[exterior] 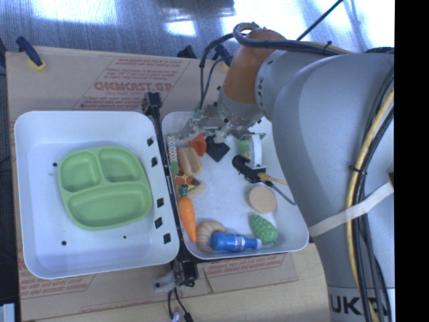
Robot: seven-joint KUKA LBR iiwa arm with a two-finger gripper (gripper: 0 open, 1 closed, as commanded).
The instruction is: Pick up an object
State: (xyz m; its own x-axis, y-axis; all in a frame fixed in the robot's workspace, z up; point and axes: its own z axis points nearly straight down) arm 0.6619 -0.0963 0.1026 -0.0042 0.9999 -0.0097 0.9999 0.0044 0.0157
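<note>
One gripper (213, 134), low at twelve o'clock in the right bin (295, 237); finger spread impossible to tell, nothing seen held. Crowded just beneath at seven o'clock: small orange piece (198, 144), hot dog (188, 160), dark block (218, 149). Further toward six: carrot (187, 219), blue bottle (232, 242). Likely risks: closing on two neighbours at once, or nudging pieces against the wall. Green tray (104, 186) well apart at nine o'clock.

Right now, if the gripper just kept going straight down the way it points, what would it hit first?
Probably the small orange toy piece at the far end of the right white bin, just below the gripper; depth is unclear, so the black block beside it is possible.
</note>
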